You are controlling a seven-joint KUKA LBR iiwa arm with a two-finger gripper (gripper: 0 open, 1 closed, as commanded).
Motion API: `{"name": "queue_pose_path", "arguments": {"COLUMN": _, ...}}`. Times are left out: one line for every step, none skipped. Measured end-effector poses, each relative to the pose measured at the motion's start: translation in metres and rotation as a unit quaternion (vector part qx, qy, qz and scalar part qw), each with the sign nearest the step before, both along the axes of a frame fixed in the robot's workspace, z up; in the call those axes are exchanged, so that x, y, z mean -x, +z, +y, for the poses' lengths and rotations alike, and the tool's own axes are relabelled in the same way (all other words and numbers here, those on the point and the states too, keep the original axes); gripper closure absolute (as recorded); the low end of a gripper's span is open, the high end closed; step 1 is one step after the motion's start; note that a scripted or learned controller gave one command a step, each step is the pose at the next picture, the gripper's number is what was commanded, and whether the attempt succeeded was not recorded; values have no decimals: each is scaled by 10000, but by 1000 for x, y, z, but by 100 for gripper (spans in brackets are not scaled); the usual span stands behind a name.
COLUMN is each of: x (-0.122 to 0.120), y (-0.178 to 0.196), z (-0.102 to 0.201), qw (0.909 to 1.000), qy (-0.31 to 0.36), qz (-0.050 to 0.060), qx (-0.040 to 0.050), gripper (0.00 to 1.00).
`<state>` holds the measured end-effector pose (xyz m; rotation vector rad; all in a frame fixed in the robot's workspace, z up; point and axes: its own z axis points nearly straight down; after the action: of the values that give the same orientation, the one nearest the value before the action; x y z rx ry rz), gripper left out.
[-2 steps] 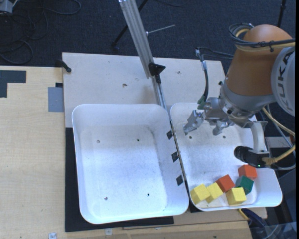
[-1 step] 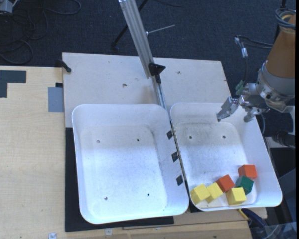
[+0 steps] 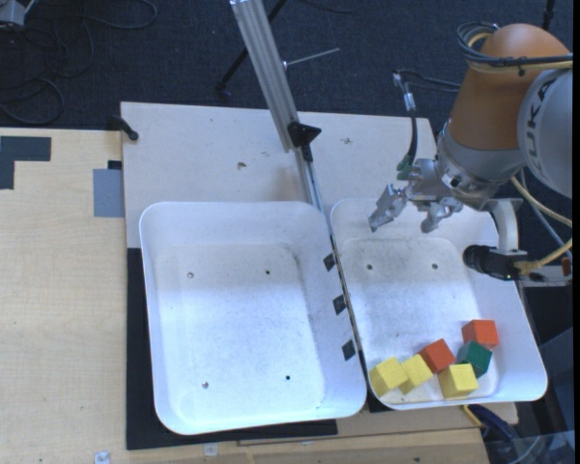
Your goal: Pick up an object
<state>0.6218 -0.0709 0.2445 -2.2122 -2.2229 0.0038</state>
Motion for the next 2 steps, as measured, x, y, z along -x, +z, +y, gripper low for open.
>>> {"name": "queue_pose_path", "arguments": {"x": 2, "y": 9, "z": 29, "qw": 10000, "qy": -14, "qz": -18, "qx": 9, "gripper": 0}}
{"name": "queue_pose_path", "arguments": {"x": 17, "y": 16, "z": 54, "qw": 10000, "qy": -14, "qz": -9, "qx": 8, "gripper": 0}}
